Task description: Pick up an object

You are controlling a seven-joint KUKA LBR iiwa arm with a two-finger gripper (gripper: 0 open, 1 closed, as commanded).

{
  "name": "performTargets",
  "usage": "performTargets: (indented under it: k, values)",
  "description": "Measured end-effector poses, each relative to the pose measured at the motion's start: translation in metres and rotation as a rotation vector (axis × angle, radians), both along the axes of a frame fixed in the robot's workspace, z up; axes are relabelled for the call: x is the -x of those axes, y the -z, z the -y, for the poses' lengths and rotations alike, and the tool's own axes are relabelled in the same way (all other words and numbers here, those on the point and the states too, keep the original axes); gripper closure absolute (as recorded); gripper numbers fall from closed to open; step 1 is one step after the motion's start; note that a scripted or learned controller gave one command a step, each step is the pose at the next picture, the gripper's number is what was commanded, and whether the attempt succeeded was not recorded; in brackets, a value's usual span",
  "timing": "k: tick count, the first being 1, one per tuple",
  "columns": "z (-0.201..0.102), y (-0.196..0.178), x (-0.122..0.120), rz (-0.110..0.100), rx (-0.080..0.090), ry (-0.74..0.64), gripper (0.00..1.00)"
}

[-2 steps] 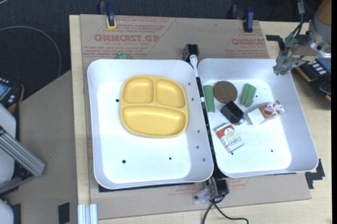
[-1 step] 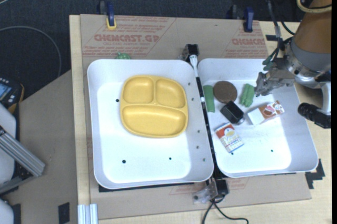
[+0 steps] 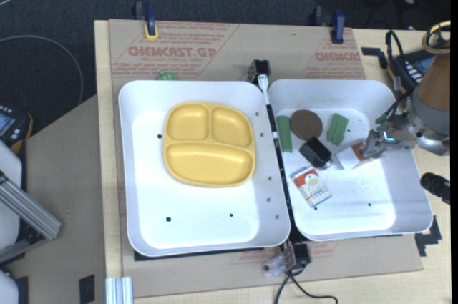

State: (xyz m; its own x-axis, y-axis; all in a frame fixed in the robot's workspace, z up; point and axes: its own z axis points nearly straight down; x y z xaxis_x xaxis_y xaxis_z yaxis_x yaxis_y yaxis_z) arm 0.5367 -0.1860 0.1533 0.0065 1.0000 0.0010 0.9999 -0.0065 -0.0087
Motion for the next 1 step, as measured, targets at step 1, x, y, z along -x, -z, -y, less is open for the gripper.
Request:
performTargets:
  k: [1]
  values:
    - [-0.0929,0.0533,0.0604,0.003,-0.003,-0.011,1.0]
